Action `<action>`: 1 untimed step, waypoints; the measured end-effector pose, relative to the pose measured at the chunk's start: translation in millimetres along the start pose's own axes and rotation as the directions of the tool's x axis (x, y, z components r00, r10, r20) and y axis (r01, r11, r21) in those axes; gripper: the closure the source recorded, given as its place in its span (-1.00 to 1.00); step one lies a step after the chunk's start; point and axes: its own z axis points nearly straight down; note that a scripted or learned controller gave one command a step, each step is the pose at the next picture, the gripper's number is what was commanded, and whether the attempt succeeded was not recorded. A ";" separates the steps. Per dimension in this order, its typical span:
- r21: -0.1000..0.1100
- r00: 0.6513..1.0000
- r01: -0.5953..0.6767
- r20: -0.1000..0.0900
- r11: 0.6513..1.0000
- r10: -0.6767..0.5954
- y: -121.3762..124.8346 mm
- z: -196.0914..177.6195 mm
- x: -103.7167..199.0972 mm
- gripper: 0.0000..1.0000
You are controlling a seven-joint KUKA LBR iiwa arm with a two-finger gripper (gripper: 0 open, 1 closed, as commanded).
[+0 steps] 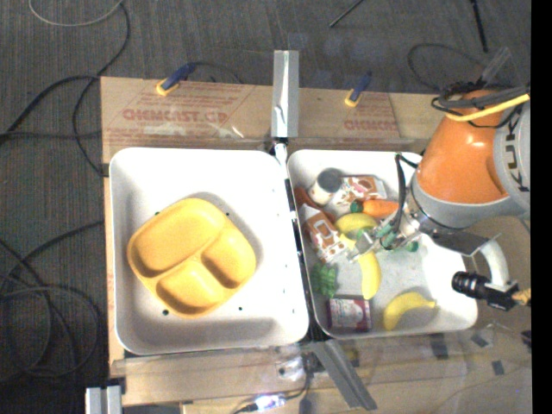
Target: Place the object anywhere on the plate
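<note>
A yellow plate (194,257) with three compartments lies in the left bin (129,171). My gripper (385,236) is down in the right bin (448,322), among a crowd of toy food. It hangs just right of a yellow lemon (354,223), below a carrot (380,207) and over the top end of a banana (370,276). Nothing can be made out between its tips from this angle. The grey and orange arm (466,162) covers the bin's right side.
The right bin also holds a second banana (407,307), a dark red can (348,312), a green item (325,279), two printed cartons (326,235) (362,187) and a grey-topped can (329,180). A metal divider post (285,93) stands between the bins at the back.
</note>
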 end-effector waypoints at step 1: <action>0.000 1.000 0.000 0.000 1.000 0.000 0.0 0.0 0.1 -1.00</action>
